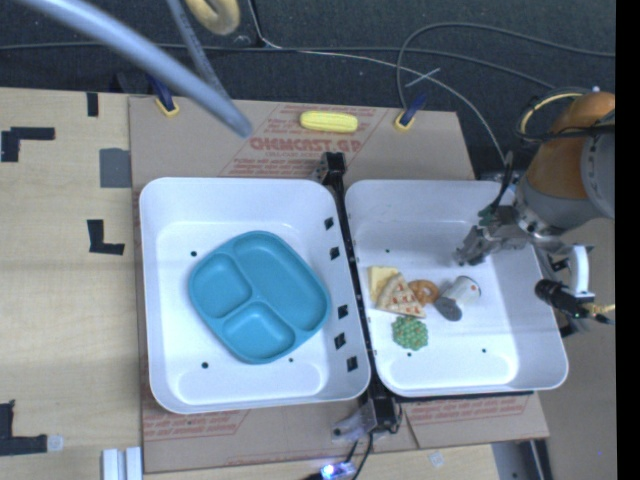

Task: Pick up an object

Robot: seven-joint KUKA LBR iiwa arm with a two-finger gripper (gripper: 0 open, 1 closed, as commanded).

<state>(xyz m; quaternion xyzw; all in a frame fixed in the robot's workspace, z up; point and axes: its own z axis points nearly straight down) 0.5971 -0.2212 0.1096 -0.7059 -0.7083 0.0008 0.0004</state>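
Note:
Several small toy foods lie in the right bin (520,363): a yellow wedge (382,282), a pizza-like slice (403,299), an orange ring (424,291), a green bumpy piece (410,334), a white-grey piece (466,289) and a dark grey piece (449,310). My gripper (472,252) reaches in from the right and hangs low over the bin floor. It is just above and slightly right of the white-grey piece, and nothing shows in its grasp.
A blue divided plate (259,295) lies in the left bin (170,218). A yellow corn-like object (328,121) rests on the cardboard behind the bins. The black divider (345,258) runs between the bins. Cables trail at the back right.

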